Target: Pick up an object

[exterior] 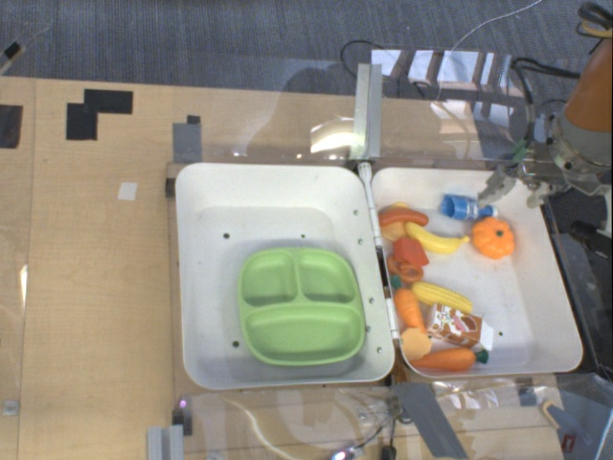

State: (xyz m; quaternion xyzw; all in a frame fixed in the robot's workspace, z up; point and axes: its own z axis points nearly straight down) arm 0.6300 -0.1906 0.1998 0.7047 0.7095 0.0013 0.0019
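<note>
Gripper (512, 182) sits above the upper right corner of the right shallow white bin (565, 348), hanging from the grey arm's orange-banded wrist (586, 103). Two fingers show, spread apart with only bin floor between them; open, holding nothing.

Right bin contents: small blue plastic cup lying on its side (459, 206), just left of the gripper and nearest to it; round orange toy pumpkin (493, 239), just below it; yellow plastic banana (436, 239) left of the pumpkin; red and orange toy food pieces (406, 254) stacked along the divider; yellow toy corn cob (442, 297); orange toy carrot (442, 359) at the lower edge; small printed carton, red and white (454, 327), resting above the carrot.

Left shallow white bin (196, 257) holds a green plastic divided tray (302, 307), three compartments, nothing in them.

Step, as judged: approach phase, no object chosen by contact yet. Pick not started. Likely candidates are the blue cup or the pumpkin, both close to the fingers and standing clear of the crowded divider side.

Next move calls for: shift left or down over one target, centre the open fingers across it, descend, close, lift. Pumpkin is round and may slip out sideways.

Writing: carton bears printing, too small to read. No other labels legible.
</note>
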